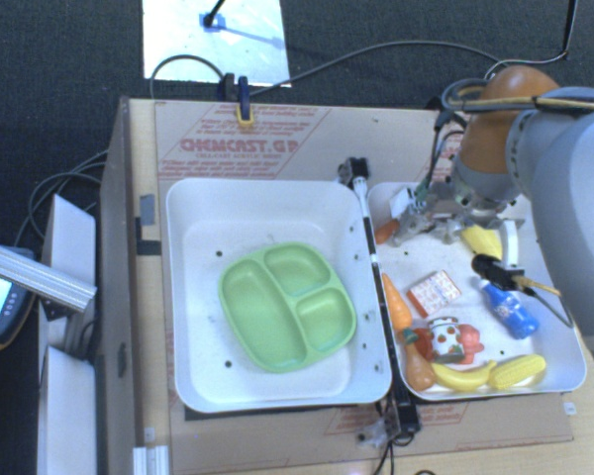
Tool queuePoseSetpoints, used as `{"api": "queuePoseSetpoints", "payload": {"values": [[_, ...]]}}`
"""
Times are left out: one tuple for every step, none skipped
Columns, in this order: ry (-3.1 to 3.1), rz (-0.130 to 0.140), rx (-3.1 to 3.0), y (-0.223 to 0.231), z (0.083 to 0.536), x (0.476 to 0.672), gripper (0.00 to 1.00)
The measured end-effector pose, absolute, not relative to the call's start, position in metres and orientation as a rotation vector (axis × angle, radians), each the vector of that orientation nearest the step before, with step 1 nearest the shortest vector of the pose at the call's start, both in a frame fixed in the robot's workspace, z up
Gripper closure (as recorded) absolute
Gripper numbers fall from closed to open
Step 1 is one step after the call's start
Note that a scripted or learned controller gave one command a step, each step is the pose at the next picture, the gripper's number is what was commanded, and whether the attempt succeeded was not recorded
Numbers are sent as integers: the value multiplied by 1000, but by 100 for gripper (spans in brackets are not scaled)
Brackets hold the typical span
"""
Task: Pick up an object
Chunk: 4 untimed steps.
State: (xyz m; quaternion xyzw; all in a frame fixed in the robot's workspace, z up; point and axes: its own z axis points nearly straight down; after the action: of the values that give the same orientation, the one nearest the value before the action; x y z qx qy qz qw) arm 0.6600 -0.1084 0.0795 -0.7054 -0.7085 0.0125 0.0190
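Gripper point(428, 224) sits low in the far part of the right bin point(570, 359), metal-grey, close to the bin floor. Whether it is open or closed cannot be told from this view, and nothing can be confirmed as held. Above it the grey arm point(564, 156) shows a rounded orange band point(495, 117).

Objects near the gripper: a small orange piece point(386, 231) just left of it, at the bin's far-left side; a yellow, smooth, elongated item point(481, 239) just right of it, partly covered by the wrist.

Middle of the right bin: a flat square card with a red-and-white grid pattern point(435, 291); a blue plastic bottle-shaped object point(510, 310) with a black top, lying tilted; a tapered orange carrot point(398, 305) lying along the left wall.

Near end of the right bin: a red and white toy point(450, 338); a curved yellow banana point(465, 378); a bumpy yellow corn cob point(520, 368) touching the banana's right end; a second orange rounded piece point(419, 372) just left of the banana.

Left bin point(193, 265), shallow white plastic with rounded corners, holds one pale green tray point(287, 305), glossy, rounded, divided into three compartments and lying turned at an angle.

Both bins rest on a brown cardboard sheet point(267, 137) with red print.
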Motion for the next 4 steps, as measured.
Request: {"api": "queuePoseSetpoints", "payload": {"values": [[-2228, -4, -2223, -136, 178, 670, 0], [-2230, -5, -2220, -169, 108, 670, 0], [-2225, -2, -2222, -162, 124, 627, 0], [-2237, -25, -2225, -177, 108, 607, 0]]}}
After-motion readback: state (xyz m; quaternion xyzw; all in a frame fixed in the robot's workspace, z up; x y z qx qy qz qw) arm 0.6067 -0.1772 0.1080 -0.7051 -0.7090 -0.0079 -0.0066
